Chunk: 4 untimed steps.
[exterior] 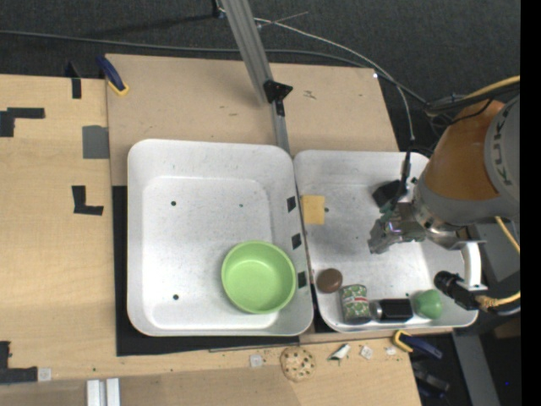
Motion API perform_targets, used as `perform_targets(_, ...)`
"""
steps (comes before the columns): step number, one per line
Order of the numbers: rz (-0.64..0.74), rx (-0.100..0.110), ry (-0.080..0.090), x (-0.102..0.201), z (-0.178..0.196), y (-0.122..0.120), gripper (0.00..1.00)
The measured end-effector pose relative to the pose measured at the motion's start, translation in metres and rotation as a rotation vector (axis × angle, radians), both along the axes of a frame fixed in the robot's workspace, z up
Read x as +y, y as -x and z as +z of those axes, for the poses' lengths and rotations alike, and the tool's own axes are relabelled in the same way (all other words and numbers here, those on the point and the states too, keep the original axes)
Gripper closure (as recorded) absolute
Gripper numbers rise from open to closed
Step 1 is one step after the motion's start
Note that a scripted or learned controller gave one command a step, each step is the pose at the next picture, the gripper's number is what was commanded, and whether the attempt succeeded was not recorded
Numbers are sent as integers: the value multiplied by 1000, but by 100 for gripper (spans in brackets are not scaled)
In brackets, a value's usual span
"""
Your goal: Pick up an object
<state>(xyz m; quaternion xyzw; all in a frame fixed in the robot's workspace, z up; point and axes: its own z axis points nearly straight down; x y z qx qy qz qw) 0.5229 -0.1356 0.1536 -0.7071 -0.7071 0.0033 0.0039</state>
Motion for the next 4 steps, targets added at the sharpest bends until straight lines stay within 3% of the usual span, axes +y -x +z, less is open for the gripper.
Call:
perform_targets(1, -1, -6, 1, -4, -63, -2, 0)
perform_targets(2, -1, 2, -4, -2, -52, -1, 100)
perform_targets(4, 1, -10, 0, -2, 34, 0, 100)
